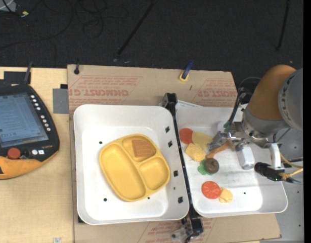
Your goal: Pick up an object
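Two-finger gripper [216, 147] low in right white bin [256, 206], over small toy foods: yellow wedge [194, 152], brown ring [211, 165] (grip state: cannot tell). Best descend squarely on one piece, avoiding neighbours.

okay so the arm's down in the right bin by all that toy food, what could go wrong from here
1. The gripper sits in a tight cluster: the brown chocolate donut, yellow waffle piece and green piece lie touching or nearly so. It may push them around or catch two at once.

2. The pieces look small and flat, so a grasp could slip off.

3. The cluster lies near the divider between the bins, so a nudged piece could wedge against that wall.
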